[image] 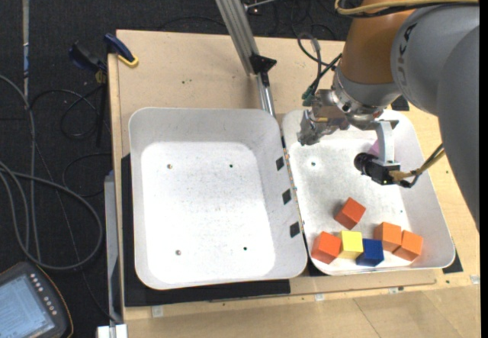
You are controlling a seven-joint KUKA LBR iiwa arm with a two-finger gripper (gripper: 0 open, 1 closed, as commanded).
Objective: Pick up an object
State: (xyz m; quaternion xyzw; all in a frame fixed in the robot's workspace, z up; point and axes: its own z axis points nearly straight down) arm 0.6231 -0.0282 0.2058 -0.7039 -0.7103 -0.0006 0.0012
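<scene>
Blocks lie in a cluster at the lower right of the frame, in the near end of the right bin [427,176]: an orange block [351,212] a little apart above the rest, then another orange one [327,246], a yellow block [351,243], a blue block [372,252] and two more orange ones [391,235] [411,244] packed close together. The gripper [311,129] hangs over the far left corner of that bin, well apart from all of them; whether it is open or closed I cannot tell, and nothing shows in it. To do this step well, I judge the lone upper orange block the best target, since its sides are free, whereas the packed ones leave little room around them. The gripper should travel toward the lower right, centre over that block, square up to its faces, then descend. The left bin [145,176] holds nothing to pick. No readable writing or brand shows anywhere.
</scene>
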